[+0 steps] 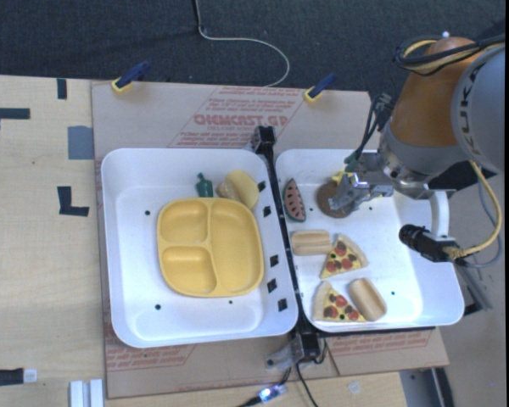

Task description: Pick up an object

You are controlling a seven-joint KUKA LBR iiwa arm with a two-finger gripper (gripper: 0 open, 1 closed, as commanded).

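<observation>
The round brown toy cookie [329, 201] lies in the right white bin [424, 299], right under the end effector [346, 191], which seems to touch it. I cannot tell how far open the end effector is or if it has hold of anything. Just left of it is a toy watermelon slice [293, 200]. Below it lie a toy hot dog [310, 242] and a toy pizza slice [343, 257]. Far to its left sits a yellow plastic tray with parts [209, 247].
</observation>
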